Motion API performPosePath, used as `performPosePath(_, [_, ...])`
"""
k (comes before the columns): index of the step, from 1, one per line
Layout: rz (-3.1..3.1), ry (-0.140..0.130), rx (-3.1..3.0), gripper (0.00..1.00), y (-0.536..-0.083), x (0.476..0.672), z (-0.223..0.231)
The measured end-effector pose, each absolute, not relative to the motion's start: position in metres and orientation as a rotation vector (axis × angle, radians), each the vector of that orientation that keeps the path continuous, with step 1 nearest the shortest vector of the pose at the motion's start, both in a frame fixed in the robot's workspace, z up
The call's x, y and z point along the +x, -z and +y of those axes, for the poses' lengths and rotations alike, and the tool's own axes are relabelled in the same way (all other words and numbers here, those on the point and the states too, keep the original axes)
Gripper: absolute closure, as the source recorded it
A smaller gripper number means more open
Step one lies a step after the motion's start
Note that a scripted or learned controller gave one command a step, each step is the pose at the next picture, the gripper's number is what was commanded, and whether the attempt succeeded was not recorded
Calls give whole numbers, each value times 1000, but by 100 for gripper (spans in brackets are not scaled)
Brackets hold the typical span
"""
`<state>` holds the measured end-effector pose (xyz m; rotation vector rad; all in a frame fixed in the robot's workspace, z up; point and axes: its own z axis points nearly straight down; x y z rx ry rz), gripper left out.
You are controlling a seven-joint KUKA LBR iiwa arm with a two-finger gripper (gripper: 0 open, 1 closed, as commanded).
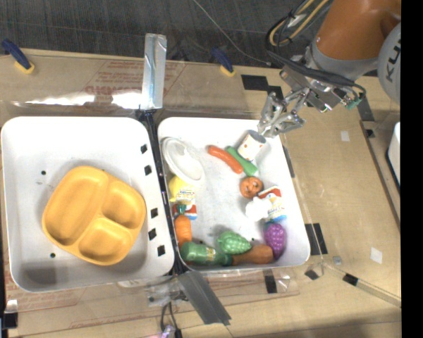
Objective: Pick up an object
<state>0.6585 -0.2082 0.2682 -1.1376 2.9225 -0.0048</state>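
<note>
- Gripper [273,127]: upper right of the frame, over the top right corner of the right bin [197,127]; its fingers look parted and point down at the white cup [251,146]; you cannot tell for sure whether they pinch the cup's rim, and nothing is plainly held between them
- White cup: top right of the right bin, tilted, just below the fingertips, touching or nearly so; the likeliest target
- Red sausage [225,158]: just left of the cup, lying aslant, beside a green piece [242,160]
- Orange ball [251,186]: below the cup, mid right of the bin
- Purple grapes [275,236]: lower right corner of the bin
- Green toy [233,243] and carrot [182,228]: along the bin's lower edge
- White bowl [182,158]: upper left of the right bin
- Yellow tray [93,214]: in the left bin [21,139], well apart from the gripper
- Progress, as you may judge it: the approach looks done; the grasp is unconfirmed; the lift is not yet done, since the cup sits in the bin
</note>
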Motion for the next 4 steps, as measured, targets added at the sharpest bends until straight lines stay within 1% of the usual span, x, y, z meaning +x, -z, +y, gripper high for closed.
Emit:
performPosePath(1, [2915,10,-1141,100,-280,660,-207])
performPosePath(2, [3048,-4,-773,100,-176,512,-209])
performPosePath(3, [2996,-1,-939,100,-145,556,-210])
performPosePath(4, [2995,1,-940,0,-145,557,-210])
